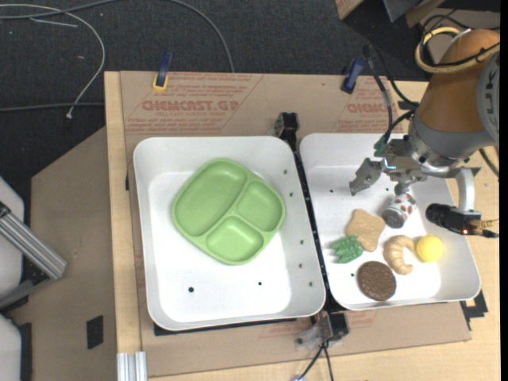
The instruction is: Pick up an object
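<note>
Gripper [384,182] spread above a small, perhaps red-speckled can [399,209].

Grey arm [468,125], orange band, black cables, metal two-finger tool [386,181]

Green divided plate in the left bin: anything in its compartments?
Nothing visible in the three compartments of the green plate. It lies flat in the left bin; the bin floor beneath it is covered, so unknown.

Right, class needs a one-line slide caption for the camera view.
Arm's tool poised over right bin of toy foods; green divided plate in left bin.
</note>
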Robot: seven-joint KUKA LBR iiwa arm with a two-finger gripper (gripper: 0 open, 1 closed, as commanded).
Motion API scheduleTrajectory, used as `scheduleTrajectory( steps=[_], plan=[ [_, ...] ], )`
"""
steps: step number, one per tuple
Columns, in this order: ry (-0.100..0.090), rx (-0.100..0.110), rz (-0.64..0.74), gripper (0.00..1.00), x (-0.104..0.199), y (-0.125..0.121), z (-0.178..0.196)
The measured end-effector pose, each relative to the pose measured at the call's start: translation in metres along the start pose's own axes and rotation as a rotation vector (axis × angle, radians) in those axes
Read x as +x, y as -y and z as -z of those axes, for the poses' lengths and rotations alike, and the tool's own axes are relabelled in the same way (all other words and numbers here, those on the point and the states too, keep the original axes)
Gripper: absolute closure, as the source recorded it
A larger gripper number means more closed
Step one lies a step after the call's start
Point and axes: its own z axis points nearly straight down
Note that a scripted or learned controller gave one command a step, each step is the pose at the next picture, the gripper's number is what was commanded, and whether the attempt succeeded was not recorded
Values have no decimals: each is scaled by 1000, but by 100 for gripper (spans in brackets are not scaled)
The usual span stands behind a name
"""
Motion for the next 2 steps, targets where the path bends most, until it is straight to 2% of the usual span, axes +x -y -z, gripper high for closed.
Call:
scheduleTrajectory(
  steps=[1, 2],
  plan=[
    [2, -14, 3, 0, 0, -3, 8],
    [1, -9, 1, 0, -8, 1, -40]
  ],
)
